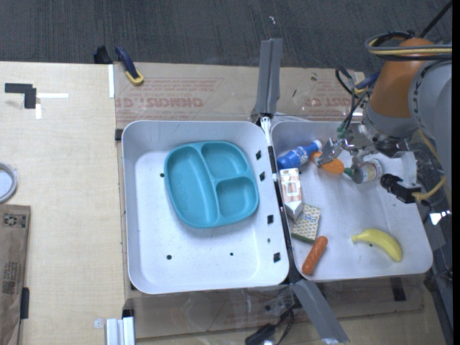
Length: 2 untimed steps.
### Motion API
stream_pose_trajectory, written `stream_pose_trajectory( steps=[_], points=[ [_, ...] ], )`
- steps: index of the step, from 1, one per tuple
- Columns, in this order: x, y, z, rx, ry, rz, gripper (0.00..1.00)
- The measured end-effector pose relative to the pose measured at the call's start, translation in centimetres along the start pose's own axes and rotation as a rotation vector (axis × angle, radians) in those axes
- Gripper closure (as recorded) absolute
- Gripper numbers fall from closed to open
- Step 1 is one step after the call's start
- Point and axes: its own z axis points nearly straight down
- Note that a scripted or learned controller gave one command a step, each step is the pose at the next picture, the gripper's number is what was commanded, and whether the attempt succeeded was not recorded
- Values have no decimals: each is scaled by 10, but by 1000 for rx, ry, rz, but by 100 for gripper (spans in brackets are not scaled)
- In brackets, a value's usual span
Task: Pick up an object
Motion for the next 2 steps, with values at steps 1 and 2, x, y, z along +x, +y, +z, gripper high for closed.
stream_pose_trajectory(
  steps=[1, 2],
  points=[
    [0, -2, -8, 8, 2, 1, 100],
    [72, 17, -143, -1, 0, -42, 100]
  ],
)
